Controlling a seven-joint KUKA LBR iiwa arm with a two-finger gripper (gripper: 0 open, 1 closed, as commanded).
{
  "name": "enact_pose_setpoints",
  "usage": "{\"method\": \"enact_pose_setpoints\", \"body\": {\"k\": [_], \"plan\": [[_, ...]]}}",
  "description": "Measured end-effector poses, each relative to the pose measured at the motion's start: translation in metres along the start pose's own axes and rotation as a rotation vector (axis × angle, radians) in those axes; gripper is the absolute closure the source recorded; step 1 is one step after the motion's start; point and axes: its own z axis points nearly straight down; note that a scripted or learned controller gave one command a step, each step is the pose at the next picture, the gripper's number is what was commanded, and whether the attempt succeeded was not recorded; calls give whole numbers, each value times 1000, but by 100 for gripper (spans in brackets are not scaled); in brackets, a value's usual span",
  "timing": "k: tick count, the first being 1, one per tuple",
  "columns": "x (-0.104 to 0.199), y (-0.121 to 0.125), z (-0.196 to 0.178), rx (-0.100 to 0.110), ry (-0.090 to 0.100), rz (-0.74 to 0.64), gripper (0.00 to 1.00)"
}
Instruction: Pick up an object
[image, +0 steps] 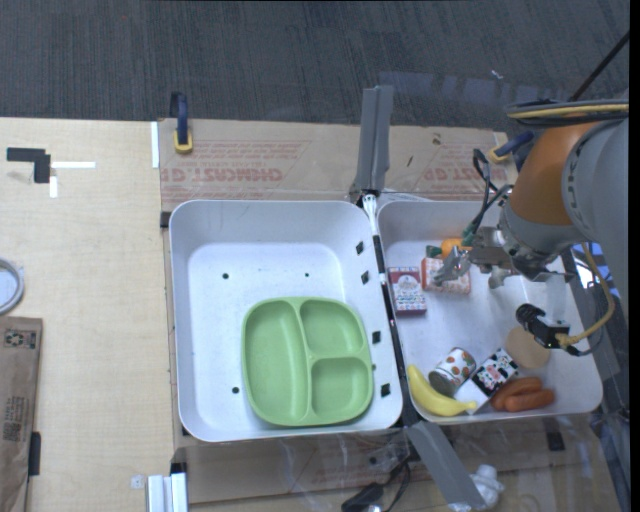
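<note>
Low over the far half of the right bin (590, 385): a metal claw (458, 262) on a grey arm with a glossy orange band. Impossible to tell how wide or narrow it stands, or whether it grips anything.

Right at the claw's tip, on its left: a small boxy carton (445, 279), white with red print, with a bit of orange just beyond it; cannot tell whether touching. A little further left of the claw, against the bin wall: a second flat red-and-white box (406, 291), rectangular, lying face up.

Nearer the camera than the claw, well apart from it, bunched in the bin's near corner:
- a curved, smooth yellow banana (437, 396)
- a short round can (455, 367), lying tilted beside the banana
- a black-and-white patterned carton (494, 371)
- two shiny orange-red sausages (524, 397), side by side
- a tan cylinder (526, 348), under the arm's black cable

Far to the claw's left, in the left bin (200, 300) of smooth white plastic: a pale green plate (306, 360), rounded square, split into three shallow compartments.

Beyond both bins: brown printed cardboard (270, 160).
</note>
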Motion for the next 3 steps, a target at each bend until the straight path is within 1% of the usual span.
{"method": "enact_pose_setpoints", "body": {"k": [1, 2, 3], "plan": [[28, 36, 3, 1, -1, -55, 0], [29, 36, -2, 8, -3, -61, 100], [7, 33, -33, 8, -2, 42, 100]]}}
